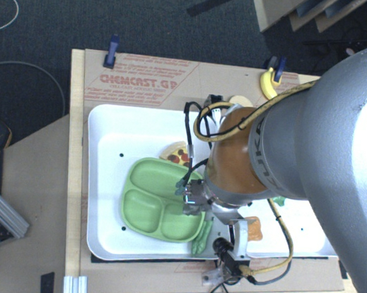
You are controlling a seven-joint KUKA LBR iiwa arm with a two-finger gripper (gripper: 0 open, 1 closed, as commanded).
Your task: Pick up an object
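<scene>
I am looking down at a slant on a bench with shallow white plastic bins (pixel 99 168); the left one lies open to me, the right one is mostly covered by my big grey robot arm with its orange wrist band (pixel 236 156), reaching in from the right.

In the left bin lies a pale green plastic plate divided into three compartments (pixel 151 197), tilted a little, its long side running from upper left to lower right. Just beyond its upper right edge a small round item that looks like a toy pizza slice (pixel 176 153) peeks out. A thin green strip (pixel 200 239) lies against the plate's lower right rim, and an orange item (pixel 254 230) sits near the divide between the bins.

My gripper (pixel 191 197) sits low over the plate's right side, at its right rim. Whether its jaws stand wide or narrow I cannot tell; the wrist hides them.

I judge the plate to be the nearest candidate, spreading leftward from the gripper.
</scene>
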